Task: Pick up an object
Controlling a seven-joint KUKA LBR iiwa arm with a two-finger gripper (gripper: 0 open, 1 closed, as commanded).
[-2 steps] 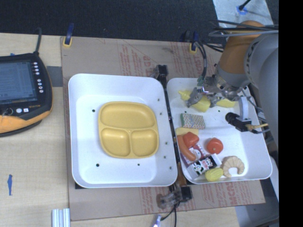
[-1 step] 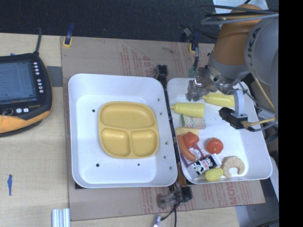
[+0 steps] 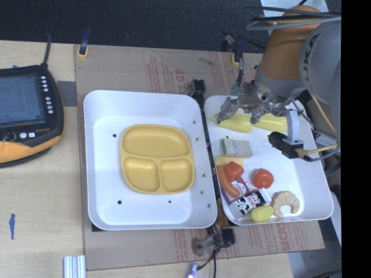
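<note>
Left bin (image 3: 98,161), centre of frame: holds yellow divided tray (image 3: 157,158).
Right bin (image 3: 317,204), right of centre: toy food crowded in lower half.
Arm (image 3: 290,45) enters upper right, grey with orange band.
Tablet (image 3: 26,112) at left edge.
Gripper (image 3: 239,113) at top of right bin, fingers spread apart, straddling long yellow object (image 3: 255,123) lying flat beneath; not lifted, contact unclear.
Below: patterned sponge (image 3: 236,148), red tomato (image 3: 262,178), red pepper (image 3: 233,170), croissant (image 3: 287,201), black-white carton (image 3: 250,201), small yellow lemon (image 3: 262,214).
</note>
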